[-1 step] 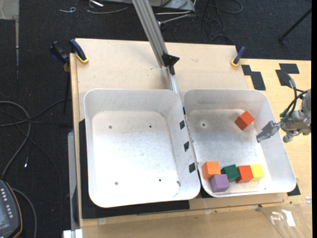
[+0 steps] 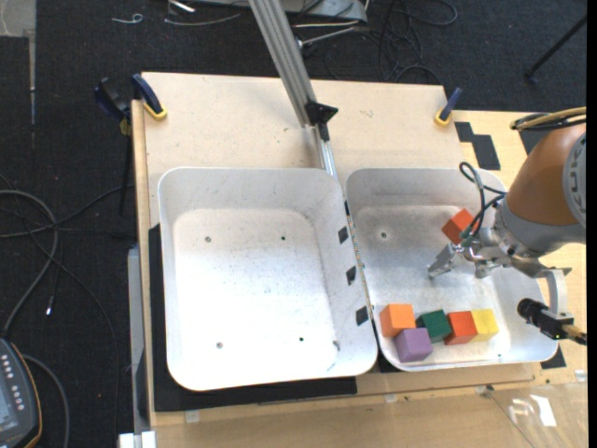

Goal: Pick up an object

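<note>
My gripper (image 2: 459, 265) hangs over the middle of the right bin (image 2: 373, 203), its fingers spread open with nothing between them. An orange-red block (image 2: 457, 224) sits just behind it, close to the wrist and apart from the fingertips. Along the bin's front edge lies a row of blocks: orange (image 2: 398, 317), green (image 2: 434, 325), red-orange (image 2: 462, 326) and yellow (image 2: 485, 322). A purple block (image 2: 413, 343) lies in front of the orange and green ones.
The left bin (image 2: 177, 203) stands beside the right one, with a raised divider edge (image 2: 350, 259) between them. A metal pole (image 2: 289, 54) slants down from the back to the bins' rear edge. Clamps (image 2: 149, 101) sit at the bench's back corners.
</note>
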Tool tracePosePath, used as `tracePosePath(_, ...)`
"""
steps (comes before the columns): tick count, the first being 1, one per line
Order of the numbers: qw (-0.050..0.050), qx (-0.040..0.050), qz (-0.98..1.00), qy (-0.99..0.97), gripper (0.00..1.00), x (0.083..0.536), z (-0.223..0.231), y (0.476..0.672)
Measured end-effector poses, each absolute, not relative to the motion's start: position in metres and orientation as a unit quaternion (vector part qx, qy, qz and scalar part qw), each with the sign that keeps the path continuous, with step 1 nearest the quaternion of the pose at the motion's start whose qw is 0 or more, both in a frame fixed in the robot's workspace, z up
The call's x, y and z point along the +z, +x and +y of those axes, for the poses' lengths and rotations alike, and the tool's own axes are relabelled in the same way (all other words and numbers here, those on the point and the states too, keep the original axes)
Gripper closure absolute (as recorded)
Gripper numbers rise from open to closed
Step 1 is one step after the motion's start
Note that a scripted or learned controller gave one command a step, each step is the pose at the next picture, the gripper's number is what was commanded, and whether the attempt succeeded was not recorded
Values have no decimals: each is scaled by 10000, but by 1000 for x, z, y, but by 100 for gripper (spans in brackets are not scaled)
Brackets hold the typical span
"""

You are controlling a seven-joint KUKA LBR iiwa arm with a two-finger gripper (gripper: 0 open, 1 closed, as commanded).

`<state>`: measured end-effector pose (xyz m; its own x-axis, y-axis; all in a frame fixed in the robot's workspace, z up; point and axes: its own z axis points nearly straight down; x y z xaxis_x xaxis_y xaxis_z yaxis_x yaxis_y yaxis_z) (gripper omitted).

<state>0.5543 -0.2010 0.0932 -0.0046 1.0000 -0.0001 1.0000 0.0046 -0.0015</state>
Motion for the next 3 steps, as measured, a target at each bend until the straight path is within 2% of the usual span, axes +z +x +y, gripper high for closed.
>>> tracePosePath(1, -36, -17, -7088, -7054, 0, 96, -210, 642)
tracePosePath(2, -22, 6, -7091, -7051, 100, 106, -210, 640)
tracePosePath(3, 53, 60, -7090, -7051, 100, 102, -158, 667)
